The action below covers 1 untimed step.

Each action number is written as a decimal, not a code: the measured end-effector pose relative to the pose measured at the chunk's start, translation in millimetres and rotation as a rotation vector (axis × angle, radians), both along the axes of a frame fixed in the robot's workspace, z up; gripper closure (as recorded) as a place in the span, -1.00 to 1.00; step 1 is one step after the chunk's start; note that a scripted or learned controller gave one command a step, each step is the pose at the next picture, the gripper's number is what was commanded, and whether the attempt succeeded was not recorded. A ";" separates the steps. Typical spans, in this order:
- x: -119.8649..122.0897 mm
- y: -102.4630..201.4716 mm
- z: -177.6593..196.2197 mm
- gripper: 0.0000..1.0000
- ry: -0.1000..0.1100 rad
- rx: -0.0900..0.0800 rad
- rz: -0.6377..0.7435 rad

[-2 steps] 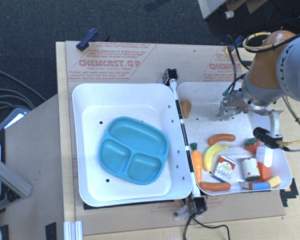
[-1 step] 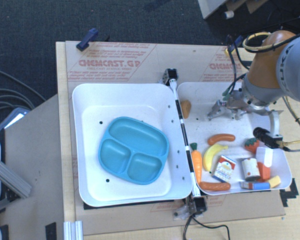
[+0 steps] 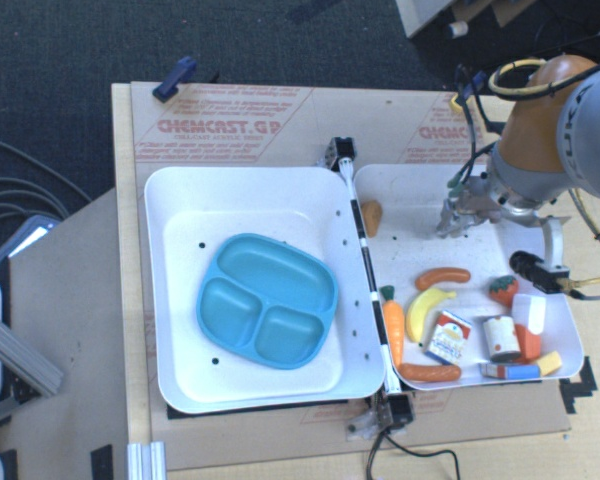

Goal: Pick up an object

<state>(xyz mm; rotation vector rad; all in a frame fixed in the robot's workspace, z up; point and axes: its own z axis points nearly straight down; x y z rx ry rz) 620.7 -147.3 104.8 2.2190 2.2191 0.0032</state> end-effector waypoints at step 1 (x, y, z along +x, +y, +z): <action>-34.7 5.4 74.9 1.00 0.003 0.000 0.000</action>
